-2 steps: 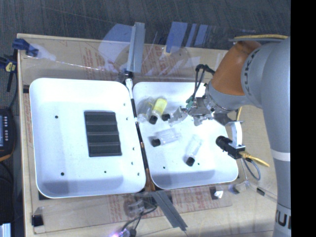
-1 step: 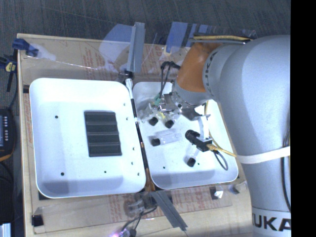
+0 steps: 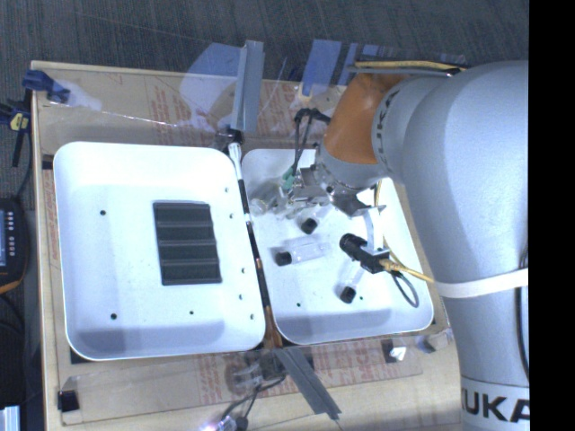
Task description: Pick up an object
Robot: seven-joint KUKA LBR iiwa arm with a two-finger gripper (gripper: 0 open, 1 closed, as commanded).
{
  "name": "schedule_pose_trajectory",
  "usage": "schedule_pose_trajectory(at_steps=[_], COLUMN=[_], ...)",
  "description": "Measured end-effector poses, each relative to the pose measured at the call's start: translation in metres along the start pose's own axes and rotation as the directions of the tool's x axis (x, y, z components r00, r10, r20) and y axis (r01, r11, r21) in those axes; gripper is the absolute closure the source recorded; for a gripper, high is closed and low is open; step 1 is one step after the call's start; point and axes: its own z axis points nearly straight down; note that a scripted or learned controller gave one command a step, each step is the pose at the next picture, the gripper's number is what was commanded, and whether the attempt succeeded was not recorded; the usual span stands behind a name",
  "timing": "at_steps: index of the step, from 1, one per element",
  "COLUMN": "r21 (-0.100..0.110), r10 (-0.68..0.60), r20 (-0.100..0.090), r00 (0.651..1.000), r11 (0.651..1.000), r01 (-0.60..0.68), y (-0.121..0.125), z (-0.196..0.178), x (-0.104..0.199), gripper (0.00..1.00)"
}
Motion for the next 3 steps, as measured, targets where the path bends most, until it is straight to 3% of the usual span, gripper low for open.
schedule_pose_trajectory(at_steps=[1,2,3], r21=[0.0,0.008,0.0], r10=[0.0,-0.066,-0.07], r20=[0.0,0.01,0.0], r00=[1.0,0.998,0.998], r11=[1.0,0.998,0.998], r01=[0.0,0.066,0.07], y=[0.0,0.039,0.033], z=[0.0,0.013,0.017], x=[0.0,0.008,-0.088], gripper=[0.0,0.0,0.0])
